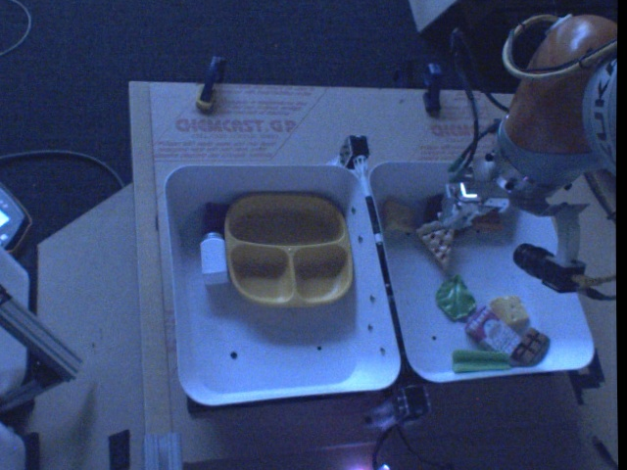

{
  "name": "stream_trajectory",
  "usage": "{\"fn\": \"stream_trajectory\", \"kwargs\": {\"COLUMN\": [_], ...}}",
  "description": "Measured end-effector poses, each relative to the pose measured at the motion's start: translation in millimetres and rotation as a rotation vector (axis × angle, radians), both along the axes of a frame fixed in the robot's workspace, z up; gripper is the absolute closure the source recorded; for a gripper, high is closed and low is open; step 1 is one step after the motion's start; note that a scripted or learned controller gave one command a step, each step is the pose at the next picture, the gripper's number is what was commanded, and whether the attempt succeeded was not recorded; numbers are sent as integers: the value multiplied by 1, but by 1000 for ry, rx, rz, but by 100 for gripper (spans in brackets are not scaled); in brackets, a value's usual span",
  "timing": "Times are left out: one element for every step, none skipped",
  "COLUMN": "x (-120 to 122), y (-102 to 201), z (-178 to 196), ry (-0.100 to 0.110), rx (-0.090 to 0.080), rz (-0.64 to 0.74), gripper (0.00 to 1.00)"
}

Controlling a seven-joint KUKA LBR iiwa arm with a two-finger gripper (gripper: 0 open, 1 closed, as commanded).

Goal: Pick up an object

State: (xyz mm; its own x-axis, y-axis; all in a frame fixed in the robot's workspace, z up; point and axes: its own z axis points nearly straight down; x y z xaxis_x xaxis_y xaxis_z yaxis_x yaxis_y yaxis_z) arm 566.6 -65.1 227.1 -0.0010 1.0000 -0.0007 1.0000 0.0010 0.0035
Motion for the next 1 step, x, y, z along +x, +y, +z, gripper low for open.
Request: {"fn": "stream_trajectory", "kwargs": {"x": [-1], "y": [-1], "z": [-6], "ry": [5], "rx": [1], "rz": [-1], "gripper": [100]}}
